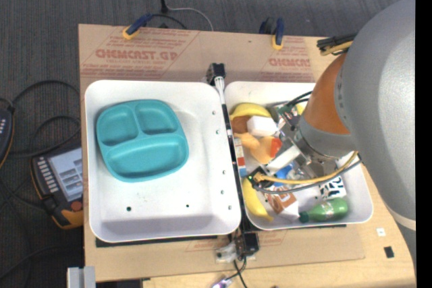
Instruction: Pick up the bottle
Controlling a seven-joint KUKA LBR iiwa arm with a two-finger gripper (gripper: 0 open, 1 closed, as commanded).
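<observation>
The green bottle (327,210) lies on its side in the right bin (364,209), near its front wall. The gripper (291,157) hangs over the clutter behind the bottle, so this looks like the approach; next it must come forward and down

Red print reading "CHEMCAST GP" runs across the brown cardboard sheet (135,50) under the bins, and a partial "CHEMCAS" repeats near its right clamp (partly cut off by the arm). A black-and-white label (333,188) in the right bin is too blurred to read.
</observation>
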